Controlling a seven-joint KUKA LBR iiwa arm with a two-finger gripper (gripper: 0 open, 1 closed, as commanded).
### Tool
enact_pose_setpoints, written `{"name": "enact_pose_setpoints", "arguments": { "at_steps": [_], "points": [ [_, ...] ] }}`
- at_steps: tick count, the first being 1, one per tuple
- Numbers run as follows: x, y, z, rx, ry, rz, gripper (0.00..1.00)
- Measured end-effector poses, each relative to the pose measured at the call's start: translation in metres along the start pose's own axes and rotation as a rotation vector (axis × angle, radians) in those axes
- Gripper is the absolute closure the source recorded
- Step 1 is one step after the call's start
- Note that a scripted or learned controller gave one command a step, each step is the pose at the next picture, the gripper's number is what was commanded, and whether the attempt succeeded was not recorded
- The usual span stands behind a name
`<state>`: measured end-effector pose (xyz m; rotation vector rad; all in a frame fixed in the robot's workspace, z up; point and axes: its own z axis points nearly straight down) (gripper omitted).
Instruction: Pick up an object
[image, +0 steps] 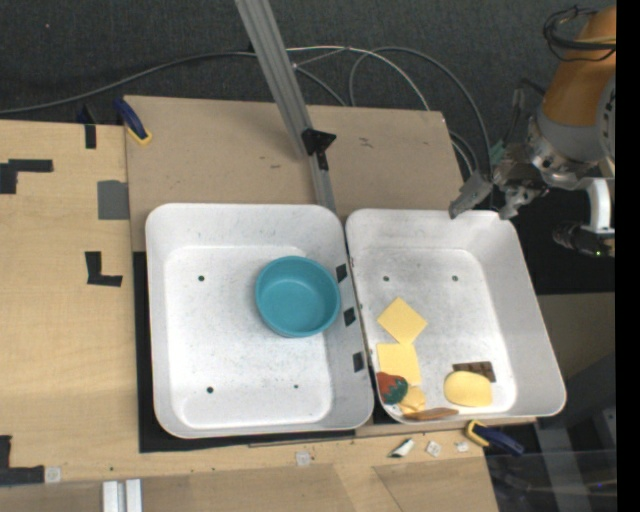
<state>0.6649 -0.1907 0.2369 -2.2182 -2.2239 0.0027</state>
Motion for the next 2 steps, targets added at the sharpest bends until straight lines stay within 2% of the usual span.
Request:
{"name": "enact_pose_setpoints", "arguments": {
  "at_steps": [1,2],
  "points": [
    [0.000,0.000,0.000,0.000,-0.001,0.000,0.00],
    [-0.002,-0.008,0.062,0.006,0.001,0.001,0.00]
  ]
}}
